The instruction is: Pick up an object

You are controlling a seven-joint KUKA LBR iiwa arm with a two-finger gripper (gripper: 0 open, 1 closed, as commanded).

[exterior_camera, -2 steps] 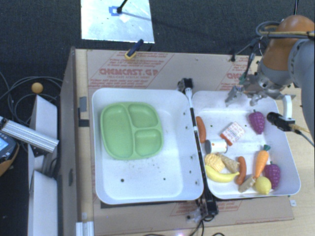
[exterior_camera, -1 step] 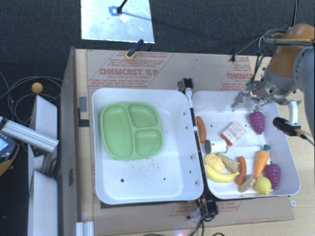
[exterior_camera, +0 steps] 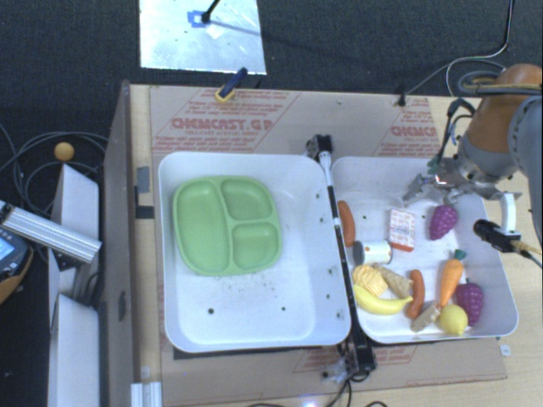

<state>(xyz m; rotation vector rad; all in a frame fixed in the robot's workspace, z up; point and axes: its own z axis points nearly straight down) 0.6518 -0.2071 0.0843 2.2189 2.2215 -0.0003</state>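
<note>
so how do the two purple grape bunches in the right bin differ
The upper grape bunch lies near the bin's far side, just under the gripper, with bare bin floor around it. The lower grape bunch sits near the front corner, crowded against the carrot and the lemon. The upper one looks lighter purple, the lower one darker and rounder. Both are purple toy fruit in the right bin.

The grey arm with its orange band reaches in from the right edge of the camera view, its wrist bent downward and leftward. The metal 2-finger gripper hangs low at the arm's left end (its fingers spread apart like a splayed fork), with nothing seen between them.
</note>
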